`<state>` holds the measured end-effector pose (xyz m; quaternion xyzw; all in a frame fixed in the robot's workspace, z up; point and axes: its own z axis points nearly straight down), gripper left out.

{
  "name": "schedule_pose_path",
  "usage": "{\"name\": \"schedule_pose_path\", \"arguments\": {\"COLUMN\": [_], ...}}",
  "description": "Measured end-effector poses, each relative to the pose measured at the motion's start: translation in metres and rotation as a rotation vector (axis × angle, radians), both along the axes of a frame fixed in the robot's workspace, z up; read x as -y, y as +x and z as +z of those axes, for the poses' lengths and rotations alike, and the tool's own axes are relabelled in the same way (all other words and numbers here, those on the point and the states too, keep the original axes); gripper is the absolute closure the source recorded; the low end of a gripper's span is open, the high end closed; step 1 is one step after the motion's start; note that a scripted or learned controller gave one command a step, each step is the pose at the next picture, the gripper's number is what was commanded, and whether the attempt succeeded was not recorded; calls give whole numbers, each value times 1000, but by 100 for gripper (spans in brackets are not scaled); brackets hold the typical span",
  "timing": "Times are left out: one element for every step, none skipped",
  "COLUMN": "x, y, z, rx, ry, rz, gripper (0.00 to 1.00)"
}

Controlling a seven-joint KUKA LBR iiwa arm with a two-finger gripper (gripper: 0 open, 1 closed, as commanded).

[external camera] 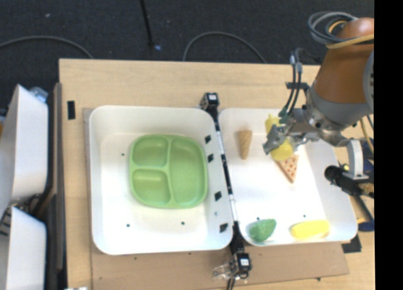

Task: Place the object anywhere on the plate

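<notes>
The gripper (278, 142) hangs over the right bin (327, 216) with a small yellow object (281, 150) seemingly between its fingers, though that object's shape is hard to make out and partly hidden. Just beside it lie a pizza slice (289, 168) and a cone (244, 143); nearer the front sit a green piece (262, 229) and a yellow piece (309, 229). The green plate (168, 170) rests in the left bin (107, 219), and no writing is legible anywhere.

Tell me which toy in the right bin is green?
The leafy green toy at the right bin's front edge; beside it lies a yellow one.
</notes>
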<state>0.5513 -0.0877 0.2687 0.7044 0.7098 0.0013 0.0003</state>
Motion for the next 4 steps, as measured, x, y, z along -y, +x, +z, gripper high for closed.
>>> {"name": "schedule_pose_path", "arguments": {"x": [-59, -113, -166, -185], "y": [-3, 10, 12, 14], "z": [-8, -24, -38, -18], "rx": [-1, -2, -5, -1], "ry": [0, -1, 0, 0], "rz": [0, 0, 0, -2], "gripper": [100, 100, 100, 100]}}
